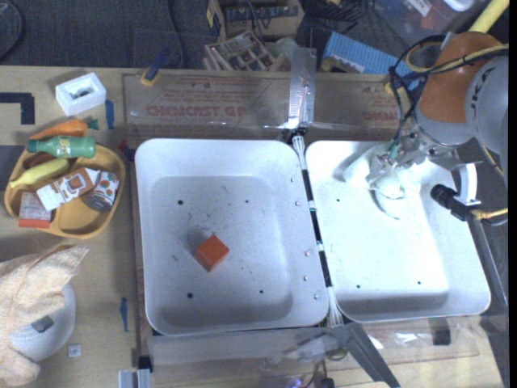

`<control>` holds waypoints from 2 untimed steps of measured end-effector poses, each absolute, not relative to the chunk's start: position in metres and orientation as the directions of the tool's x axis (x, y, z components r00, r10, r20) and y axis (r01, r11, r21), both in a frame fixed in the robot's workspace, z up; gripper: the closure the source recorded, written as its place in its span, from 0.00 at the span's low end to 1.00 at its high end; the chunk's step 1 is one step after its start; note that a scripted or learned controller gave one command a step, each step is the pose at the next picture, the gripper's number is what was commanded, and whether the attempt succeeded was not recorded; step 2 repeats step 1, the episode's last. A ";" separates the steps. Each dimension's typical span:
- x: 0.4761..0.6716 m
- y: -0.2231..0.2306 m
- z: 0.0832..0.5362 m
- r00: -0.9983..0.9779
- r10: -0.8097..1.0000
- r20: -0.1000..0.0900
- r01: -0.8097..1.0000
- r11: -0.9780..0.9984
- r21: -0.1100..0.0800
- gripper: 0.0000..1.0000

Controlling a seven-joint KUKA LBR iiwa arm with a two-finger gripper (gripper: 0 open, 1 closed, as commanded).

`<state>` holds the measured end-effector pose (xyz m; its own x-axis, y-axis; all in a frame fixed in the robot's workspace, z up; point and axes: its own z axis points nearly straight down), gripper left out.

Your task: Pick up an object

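The orange cube (212,252) lies alone on the floor of the left bin (161,168), toward seven o'clock of the picture's centre, free on every side for a grasp. The claw (388,176) hangs over the right bin (452,289), at two o'clock and well apart from the cube; I cannot tell whether it grasps anything.

Single fixed cam above the bench (73,314), angled down; both white bins (161,164) in frame side by side. Arm (472,87) enters from right.
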<state>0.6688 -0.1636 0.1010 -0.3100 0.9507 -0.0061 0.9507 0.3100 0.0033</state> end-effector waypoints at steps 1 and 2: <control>0.665 -0.170 0.121 -0.142 0.990 -0.003 0.990 0.142 0.005 1.00; 0.665 -0.170 0.121 -0.142 0.990 -0.003 0.990 0.142 0.005 1.00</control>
